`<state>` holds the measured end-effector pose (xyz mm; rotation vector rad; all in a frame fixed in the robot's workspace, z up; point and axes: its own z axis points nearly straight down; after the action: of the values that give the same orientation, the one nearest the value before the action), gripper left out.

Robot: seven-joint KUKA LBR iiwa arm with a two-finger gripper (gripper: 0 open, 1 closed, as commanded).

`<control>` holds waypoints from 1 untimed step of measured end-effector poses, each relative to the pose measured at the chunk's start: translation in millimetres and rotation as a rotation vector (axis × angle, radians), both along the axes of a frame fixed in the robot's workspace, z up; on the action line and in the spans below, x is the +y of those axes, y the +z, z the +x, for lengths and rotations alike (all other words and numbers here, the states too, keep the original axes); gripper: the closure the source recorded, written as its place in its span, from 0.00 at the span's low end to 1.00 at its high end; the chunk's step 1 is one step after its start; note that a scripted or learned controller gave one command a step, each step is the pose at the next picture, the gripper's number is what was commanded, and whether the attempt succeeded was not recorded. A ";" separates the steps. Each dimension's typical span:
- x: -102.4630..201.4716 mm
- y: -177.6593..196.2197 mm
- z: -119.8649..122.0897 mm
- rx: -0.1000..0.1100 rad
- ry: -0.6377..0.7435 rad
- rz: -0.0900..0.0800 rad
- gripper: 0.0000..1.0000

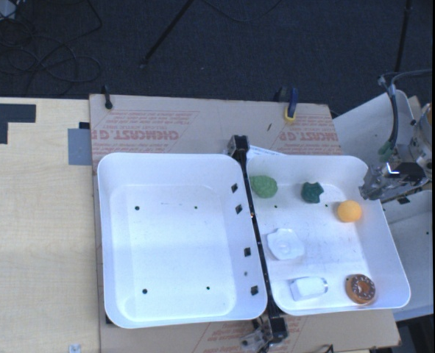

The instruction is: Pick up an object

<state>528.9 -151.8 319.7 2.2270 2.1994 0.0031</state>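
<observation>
The right bin (394, 256) holds several small objects. A pale green lump (263, 187) lies at its far left, with a dark green piece (312, 192) beside it. An orange ball (349, 211) rests near the far right wall. A white crumpled item (285, 243) sits mid-bin, while a white block (308, 287) and a brown ring-shaped piece (361, 289) lie along the near side. My gripper (373, 188) hovers over the bin's far right rim, just right of and above the orange ball, and nothing shows in its grasp.
The left bin (110, 197) stands beside the right one, split from it by a black divider (250, 226). Both rest on a cardboard sheet (165, 127). A blue-and-yellow clamp (291, 104) grips the sheet's far edge. Cables hang by the arm at the right.
</observation>
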 end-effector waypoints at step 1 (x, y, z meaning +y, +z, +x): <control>-39.8 -131.3 21.0 0.023 0.010 0.009 1.00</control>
<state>549.9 -191.5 188.4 2.2323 2.2262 -0.0135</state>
